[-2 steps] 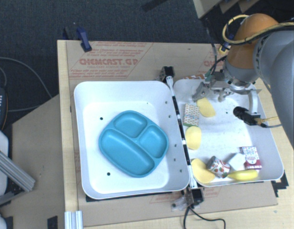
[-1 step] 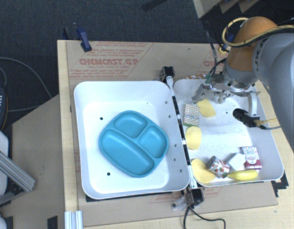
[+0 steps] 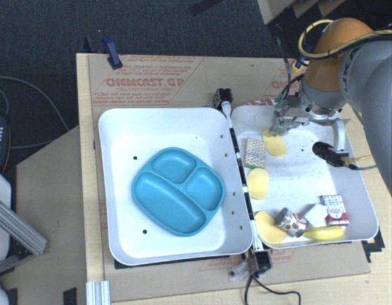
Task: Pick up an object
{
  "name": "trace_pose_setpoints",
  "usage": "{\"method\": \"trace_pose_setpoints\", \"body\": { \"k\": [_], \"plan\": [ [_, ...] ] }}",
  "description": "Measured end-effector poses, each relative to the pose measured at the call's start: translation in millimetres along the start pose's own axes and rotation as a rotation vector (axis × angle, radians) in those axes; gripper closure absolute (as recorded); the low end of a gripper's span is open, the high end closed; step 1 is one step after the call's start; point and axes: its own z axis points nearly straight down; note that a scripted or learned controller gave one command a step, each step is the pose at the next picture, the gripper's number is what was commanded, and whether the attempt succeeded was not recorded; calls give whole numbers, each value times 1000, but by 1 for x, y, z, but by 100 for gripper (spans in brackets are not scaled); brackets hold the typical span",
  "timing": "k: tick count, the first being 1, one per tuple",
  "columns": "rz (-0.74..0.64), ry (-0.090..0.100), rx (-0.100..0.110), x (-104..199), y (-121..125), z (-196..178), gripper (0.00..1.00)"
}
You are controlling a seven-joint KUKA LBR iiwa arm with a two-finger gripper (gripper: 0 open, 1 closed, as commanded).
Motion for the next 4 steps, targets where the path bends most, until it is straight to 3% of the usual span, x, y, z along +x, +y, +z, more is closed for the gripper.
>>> {"method": "trace_pose_setpoints", "body": {
  "k": [1,2,3,4],
  "plan": [
    [0,0,1,0,0,0,0],
    [0,1,3,-1,-1,11,0],
    [0,0,0,0,0,0,100],
    [0,0,1,0,0,0,0]
  ]
}}
